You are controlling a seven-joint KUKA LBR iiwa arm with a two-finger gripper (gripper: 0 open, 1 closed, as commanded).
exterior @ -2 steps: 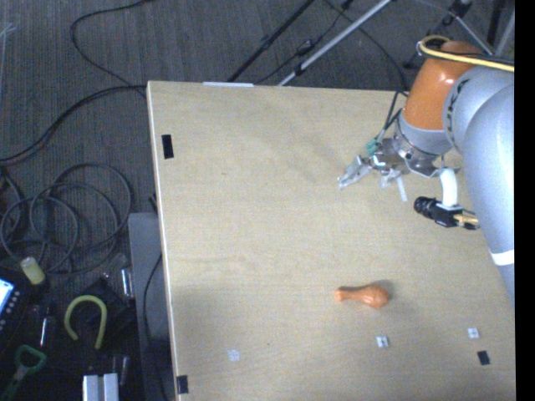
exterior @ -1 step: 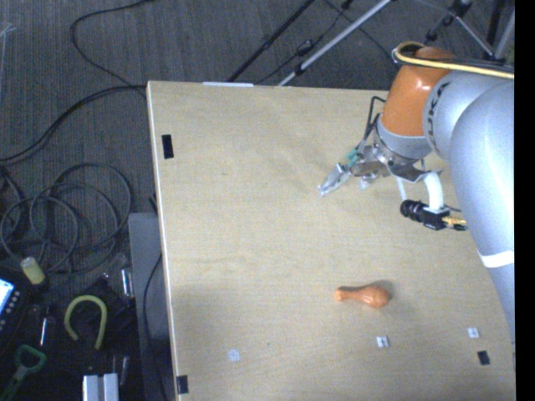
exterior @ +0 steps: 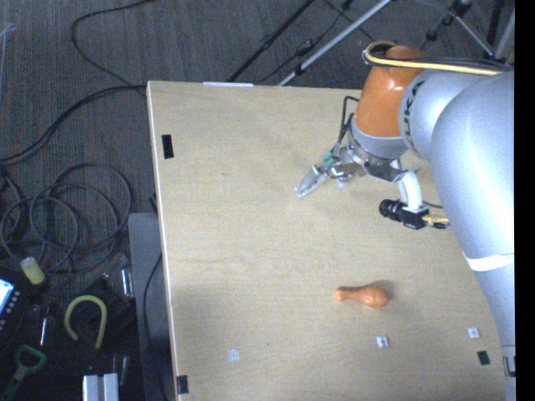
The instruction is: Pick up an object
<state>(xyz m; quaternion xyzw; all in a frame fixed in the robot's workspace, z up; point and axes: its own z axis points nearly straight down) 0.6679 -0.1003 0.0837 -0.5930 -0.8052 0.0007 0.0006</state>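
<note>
An orange, gourd-shaped object (exterior: 365,295) lies on its side on the tan board (exterior: 242,249), toward the lower right, narrow end pointing left. My gripper (exterior: 308,187) hangs over the board's upper middle, pointing down and to the left, with nothing visibly in it. It is well above and a little left of the orange object, not touching it. The grey arm with its orange band (exterior: 386,98) reaches in from the right.
A black fitting with a brass tip (exterior: 410,214) sticks out below the wrist. Small white tags (exterior: 382,341) and black marks (exterior: 168,146) dot the board. Cables and tools (exterior: 58,224) lie on the floor to the left, and tripod legs (exterior: 359,19) stand behind.
</note>
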